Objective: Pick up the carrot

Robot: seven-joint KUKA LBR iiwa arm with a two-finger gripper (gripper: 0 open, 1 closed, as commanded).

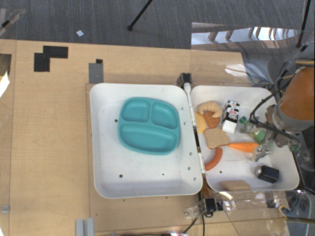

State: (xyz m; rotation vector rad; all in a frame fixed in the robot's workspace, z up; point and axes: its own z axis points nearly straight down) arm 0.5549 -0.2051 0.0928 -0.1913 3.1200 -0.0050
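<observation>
Lying across the left of the bench (44,146): a shallow white left bin (106,181), carrying a teal divided plate (148,125) with three compartments, sitting a little above the bin's middle. Sharing the central divider just to the right: the right bin (288,181), crowded with small items. Resting near its upper left: a tan croissant (209,108), touching a yellowish piece (201,122) below it by the divider. Standing just right of the croissant: a black-and-white cow-patterned carton (231,111), with a small white block (229,127) directly beneath. Lying below those: a light brown bread slice (216,138), and lower still a curved red sausage (213,159) slanting toward the divider. Stretching rightward from the bread slice's edge: the carrot (243,147), lying flat on the bin floor about mid-height, its right end meeting the gripper (261,152). Sitting near the bottom rim: a tan flat block (236,185) and, to its right, a small black object (268,173). Reaching in from the right edge: the arm (301,100) with its orange band, wrist hanging over the right half of this bin, metal fingertips pointing down at the carrot's right end; impossible to tell whether spread or pressed together, or actually pinching the carrot.
</observation>
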